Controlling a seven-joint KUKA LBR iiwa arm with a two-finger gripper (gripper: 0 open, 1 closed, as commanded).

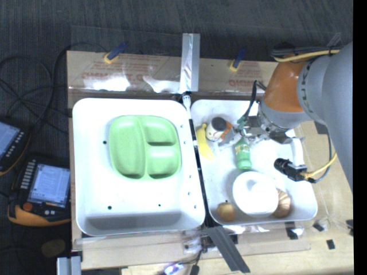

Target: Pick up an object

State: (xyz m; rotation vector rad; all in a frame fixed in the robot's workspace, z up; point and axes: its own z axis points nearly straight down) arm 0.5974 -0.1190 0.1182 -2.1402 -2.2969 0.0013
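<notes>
Green bottle [243, 155] lies in the right bin [307, 202], just above the white bowl [254, 192], long axis running toward that bowl. I read the gripper [250, 132] as directly over the bottle's top end, touching or nearly. Can't tell its finger state.

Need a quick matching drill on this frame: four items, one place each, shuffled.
Items:
1. green tray
2. banana
3. white bowl
4. green bottle

Places:
A. right bin, against its left wall
B. right bin, near the front edge
C. left bin, middle
D. right bin, centre, just below the hand

Pairs: 1-C, 2-A, 3-B, 4-D
</notes>
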